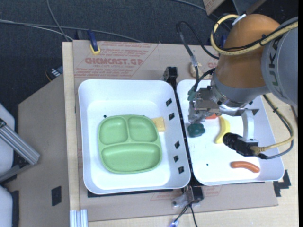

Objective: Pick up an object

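Taking the green divided plate (130, 143) as the landmark: it lies in the left bin (87, 141), toward that bin's near edge, with bare white floor on every side and the widest strip beyond it. A small yellow block (159, 124) touches the plate's far right corner.

Right of the plate, across the shared rims, sits the right bin (208, 174). Nearest in it is an orange sausage-shaped piece (245, 165), close to the near rim (open floor lies to its left). Farther back, a yellow banana-like piece (222, 129) lies just right of a dark green lump (195, 130).

The pincer (198, 117) hangs directly over that green lump, near the bin's left wall; whether its parts are apart or together cannot be told. Beyond the bins the tabletop (118, 58) is bare cardboard.
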